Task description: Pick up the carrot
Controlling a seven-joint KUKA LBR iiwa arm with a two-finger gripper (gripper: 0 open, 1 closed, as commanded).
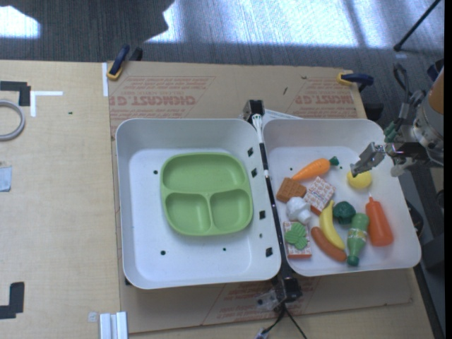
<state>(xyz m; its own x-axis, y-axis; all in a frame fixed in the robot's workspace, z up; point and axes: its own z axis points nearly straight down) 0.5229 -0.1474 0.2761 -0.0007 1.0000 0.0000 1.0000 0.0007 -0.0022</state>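
So carrot (313, 169) untouched, lying in right bin (402, 260) upper part, beside cracker (290, 188). Gripper (369, 159) hovers near lemon (359, 179), carries nothing; jaw state I can't tell. Approach, grasp, lift all pending.

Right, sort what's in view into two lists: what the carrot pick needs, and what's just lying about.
For the job: carrot; tool; right bin holding it.

Lying about: lemon; banana; sausage; green bottle; orange bottle; broccoli; cracker; green divided plate in the left bin.
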